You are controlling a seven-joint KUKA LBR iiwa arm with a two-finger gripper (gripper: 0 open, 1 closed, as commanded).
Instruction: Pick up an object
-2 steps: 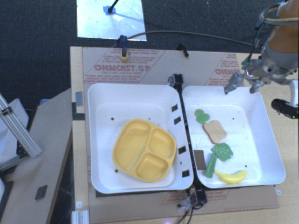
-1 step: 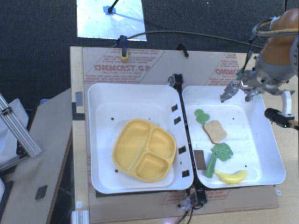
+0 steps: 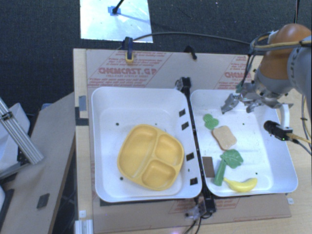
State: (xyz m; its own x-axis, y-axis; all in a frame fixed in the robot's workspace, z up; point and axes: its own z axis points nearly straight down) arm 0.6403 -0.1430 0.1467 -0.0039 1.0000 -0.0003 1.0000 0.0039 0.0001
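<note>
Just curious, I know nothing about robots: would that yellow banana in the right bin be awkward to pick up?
Probably. The banana looks like smooth, glossy plastic, so likely light, stiff and slippery. Its curved shape lies flat, so it might spin rather than roll if nudged.

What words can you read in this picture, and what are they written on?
"CHEMCAST GP" in red letters, on the brown sheet lying under the two white bins.
More red print on the same sheet near the gripper, cut off and too blurred to read.
Faint small red print elsewhere on the sheet, too small to read.
</note>
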